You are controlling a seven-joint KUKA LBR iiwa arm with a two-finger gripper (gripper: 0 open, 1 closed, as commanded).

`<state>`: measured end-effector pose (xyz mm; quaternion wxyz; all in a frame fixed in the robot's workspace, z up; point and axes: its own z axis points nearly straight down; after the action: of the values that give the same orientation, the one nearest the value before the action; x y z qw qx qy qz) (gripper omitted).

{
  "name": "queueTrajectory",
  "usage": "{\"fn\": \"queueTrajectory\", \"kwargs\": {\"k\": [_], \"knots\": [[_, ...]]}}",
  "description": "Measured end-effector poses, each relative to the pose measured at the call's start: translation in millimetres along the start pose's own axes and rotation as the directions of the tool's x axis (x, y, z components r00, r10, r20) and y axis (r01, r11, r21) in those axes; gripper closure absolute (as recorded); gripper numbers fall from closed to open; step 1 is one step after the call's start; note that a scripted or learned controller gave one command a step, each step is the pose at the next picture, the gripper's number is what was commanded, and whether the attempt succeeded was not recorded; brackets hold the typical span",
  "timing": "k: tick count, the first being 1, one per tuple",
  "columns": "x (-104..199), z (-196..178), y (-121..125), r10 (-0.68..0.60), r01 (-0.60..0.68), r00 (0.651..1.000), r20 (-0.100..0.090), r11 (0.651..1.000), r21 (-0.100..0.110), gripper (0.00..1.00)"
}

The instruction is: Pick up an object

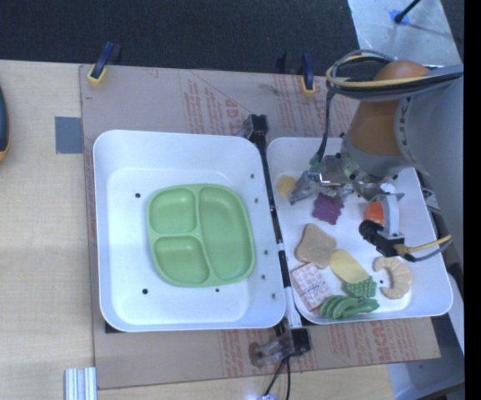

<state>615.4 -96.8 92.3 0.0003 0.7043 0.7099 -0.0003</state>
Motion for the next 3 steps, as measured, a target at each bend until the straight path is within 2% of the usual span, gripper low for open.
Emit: {"fn": "queueTrajectory", "kwargs": {"k": [1,2,3], "knots": [[-58.2,0.0,-52.0,0.01,-0.01,1.0,0.001,1.0,0.006,0.0],[-72.6,2.3,21.1,0.007,-0.007,1.0,-0.009,1.0,0.022,0.0],[-81.9,0.8,-25.4,0.006,-0.006,1.0,-0.001,1.0,0.008,0.0]]}}
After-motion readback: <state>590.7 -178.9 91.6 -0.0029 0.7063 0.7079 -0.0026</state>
